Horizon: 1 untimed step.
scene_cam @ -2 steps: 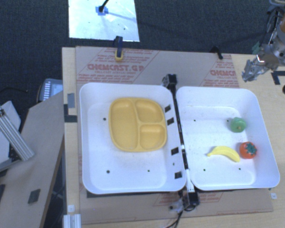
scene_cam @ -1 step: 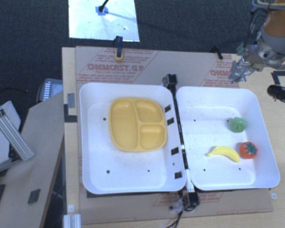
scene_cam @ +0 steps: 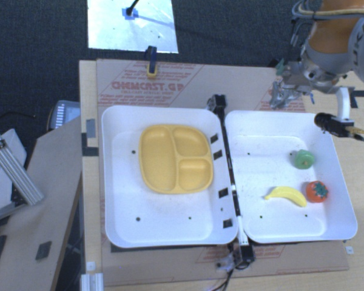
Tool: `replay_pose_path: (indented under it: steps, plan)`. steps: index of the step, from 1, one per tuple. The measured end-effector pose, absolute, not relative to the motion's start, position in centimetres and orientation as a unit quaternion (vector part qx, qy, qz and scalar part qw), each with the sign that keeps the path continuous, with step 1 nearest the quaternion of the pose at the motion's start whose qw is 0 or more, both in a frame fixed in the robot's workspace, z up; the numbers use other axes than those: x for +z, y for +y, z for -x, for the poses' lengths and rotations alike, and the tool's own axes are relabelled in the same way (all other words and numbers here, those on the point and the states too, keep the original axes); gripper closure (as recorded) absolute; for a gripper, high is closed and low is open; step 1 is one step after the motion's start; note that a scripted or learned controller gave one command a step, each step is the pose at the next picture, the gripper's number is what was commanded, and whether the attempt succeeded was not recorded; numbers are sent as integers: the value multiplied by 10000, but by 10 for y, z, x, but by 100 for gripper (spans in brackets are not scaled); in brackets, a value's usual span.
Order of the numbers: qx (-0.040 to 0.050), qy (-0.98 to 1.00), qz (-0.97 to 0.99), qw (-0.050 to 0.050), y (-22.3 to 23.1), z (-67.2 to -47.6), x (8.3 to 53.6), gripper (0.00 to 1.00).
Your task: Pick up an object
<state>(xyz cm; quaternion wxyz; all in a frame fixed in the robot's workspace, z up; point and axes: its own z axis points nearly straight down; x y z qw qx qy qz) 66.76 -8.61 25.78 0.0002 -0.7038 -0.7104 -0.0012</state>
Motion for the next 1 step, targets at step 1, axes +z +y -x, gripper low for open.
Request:
replay_pose_path:
  steps: [1]
  plan:
    - [-12,-7104,7038,1,-36,-665,241,100]
